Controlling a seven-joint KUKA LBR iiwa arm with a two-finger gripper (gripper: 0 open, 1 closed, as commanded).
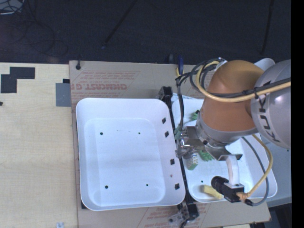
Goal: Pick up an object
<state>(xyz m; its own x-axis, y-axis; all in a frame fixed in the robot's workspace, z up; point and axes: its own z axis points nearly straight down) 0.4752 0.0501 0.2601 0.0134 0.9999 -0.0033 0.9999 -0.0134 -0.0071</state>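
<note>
Crowding the right bin point(266, 194), arm point(232, 101) leaves left bin point(90, 194) open

- A single fixed camera looks down from above the bench point(38, 141) at a slant.
- It takes in both white bins: the left bin point(85, 127) sits mid-frame, the right bin point(270, 186) toward the right edge.
- The dark floor lies along the far side, at top.
- The arm point(232, 99) enters from the right, close under the lens.

2 white bins point(90, 127) on a cardboard sheet point(114, 77), wooden bench point(33, 151)
</note>
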